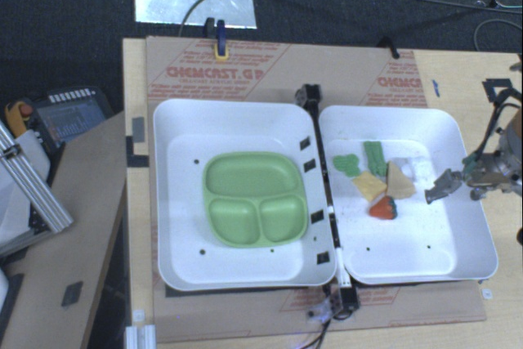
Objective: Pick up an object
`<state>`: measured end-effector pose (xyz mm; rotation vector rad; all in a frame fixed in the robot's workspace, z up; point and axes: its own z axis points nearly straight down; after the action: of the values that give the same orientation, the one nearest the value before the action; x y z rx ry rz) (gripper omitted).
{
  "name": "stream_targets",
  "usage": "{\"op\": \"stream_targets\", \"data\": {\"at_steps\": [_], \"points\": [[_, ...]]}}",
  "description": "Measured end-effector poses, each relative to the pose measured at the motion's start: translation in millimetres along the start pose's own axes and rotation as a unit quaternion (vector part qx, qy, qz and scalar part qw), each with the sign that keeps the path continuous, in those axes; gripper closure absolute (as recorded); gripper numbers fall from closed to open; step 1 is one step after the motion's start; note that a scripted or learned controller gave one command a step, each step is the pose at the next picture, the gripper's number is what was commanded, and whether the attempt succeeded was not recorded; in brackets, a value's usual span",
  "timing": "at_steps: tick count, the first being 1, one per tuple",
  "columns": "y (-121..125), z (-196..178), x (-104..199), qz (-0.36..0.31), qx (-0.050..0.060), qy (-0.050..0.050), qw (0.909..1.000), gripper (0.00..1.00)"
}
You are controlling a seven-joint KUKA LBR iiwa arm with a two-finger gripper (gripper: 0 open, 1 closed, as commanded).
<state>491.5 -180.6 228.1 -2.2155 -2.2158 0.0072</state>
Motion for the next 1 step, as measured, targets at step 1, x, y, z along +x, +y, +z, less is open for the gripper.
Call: {"op": "stream_targets", "data": {"at_steps": [1], "points": [[2.5, -5.0, 0.3, -0.002, -0.005, -0.002, 1.0, 0.0]]}}
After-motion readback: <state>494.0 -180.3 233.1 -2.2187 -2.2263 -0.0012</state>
